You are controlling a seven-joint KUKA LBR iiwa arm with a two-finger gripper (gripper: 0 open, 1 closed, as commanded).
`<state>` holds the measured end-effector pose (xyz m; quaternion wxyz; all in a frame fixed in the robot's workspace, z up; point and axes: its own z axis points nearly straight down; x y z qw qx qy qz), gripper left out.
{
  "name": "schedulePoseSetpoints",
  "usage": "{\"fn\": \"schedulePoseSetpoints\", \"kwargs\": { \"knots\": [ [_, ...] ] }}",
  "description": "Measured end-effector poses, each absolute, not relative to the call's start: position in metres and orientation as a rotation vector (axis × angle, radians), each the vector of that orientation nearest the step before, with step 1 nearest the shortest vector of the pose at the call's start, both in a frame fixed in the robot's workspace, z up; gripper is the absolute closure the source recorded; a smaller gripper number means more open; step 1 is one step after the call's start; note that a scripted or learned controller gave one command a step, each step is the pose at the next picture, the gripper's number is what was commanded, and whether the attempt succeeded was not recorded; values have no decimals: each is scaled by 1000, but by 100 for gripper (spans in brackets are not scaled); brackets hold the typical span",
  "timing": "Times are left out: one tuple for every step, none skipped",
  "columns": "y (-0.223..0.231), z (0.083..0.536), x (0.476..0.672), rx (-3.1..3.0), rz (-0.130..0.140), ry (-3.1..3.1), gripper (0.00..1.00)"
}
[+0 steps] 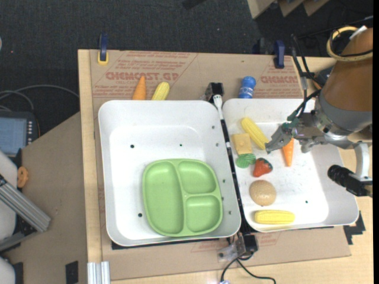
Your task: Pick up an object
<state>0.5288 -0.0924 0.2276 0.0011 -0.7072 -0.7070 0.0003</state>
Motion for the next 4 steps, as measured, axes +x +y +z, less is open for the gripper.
{"fn": "schedulePoseSetpoints", "kwargs": {
  "knots": [
    [-145, 150, 531, -2223, 9, -2211, 0],
    [-170, 80, 605, -2222, 2, -2223, 0],
    [-171, 95, 605, -2227, -3, -2224, 100],
    [-93, 84, 573, -2212, -1, -2224, 100]
  ]
}}
